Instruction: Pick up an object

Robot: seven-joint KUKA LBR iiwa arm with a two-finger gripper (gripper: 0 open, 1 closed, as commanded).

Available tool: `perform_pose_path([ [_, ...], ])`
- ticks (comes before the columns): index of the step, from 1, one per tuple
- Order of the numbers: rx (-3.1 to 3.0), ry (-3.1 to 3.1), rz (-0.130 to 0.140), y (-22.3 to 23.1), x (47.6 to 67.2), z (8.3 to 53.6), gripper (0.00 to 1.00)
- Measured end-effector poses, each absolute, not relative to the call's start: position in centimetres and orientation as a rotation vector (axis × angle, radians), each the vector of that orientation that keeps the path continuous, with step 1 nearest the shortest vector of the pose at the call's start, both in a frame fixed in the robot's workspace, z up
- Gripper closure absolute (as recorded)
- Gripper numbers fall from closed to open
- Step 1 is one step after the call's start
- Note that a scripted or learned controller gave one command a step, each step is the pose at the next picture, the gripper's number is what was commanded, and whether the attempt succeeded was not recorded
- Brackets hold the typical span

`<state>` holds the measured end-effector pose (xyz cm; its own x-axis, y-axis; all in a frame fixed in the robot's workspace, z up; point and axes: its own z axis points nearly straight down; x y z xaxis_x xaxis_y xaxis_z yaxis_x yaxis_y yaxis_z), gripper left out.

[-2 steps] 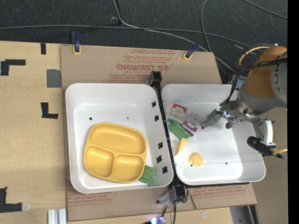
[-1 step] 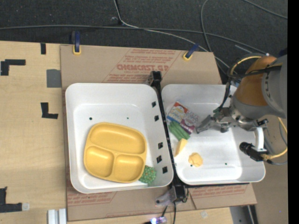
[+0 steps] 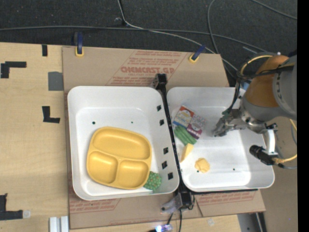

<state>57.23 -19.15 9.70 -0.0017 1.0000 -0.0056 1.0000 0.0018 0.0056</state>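
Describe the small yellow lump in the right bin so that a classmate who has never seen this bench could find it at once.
Start at the right bin, the one the gripper reaches into. Near its front wall lies a small yellow lump, alone on bare white floor. Unlike the printed packet and the green piece farther back, it is plain, rounded and unmarked.

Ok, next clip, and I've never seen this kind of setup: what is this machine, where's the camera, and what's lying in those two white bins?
One fixed camera looks down at a slant. The grey arm with an orange band enters from the view's right; its gripper hangs over the right bin, with nothing visibly between its fingers. That bin holds a small printed packet, a green item, a yellow strip and a yellow lump. The left bin holds a yellow divided tray and a green textured piece.
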Motion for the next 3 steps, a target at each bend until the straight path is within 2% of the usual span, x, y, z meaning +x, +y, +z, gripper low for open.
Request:
perform_pose_path([
  [1,2.22,2.221,0.001,-19.8,57.2,14.1,1.0],
  [2,2.217,2.221,0.003,-19.6,58.3,19.3,1.0],
  [3,2.218,2.221,0.002,-19.6,58.4,22.9,1.0],
])
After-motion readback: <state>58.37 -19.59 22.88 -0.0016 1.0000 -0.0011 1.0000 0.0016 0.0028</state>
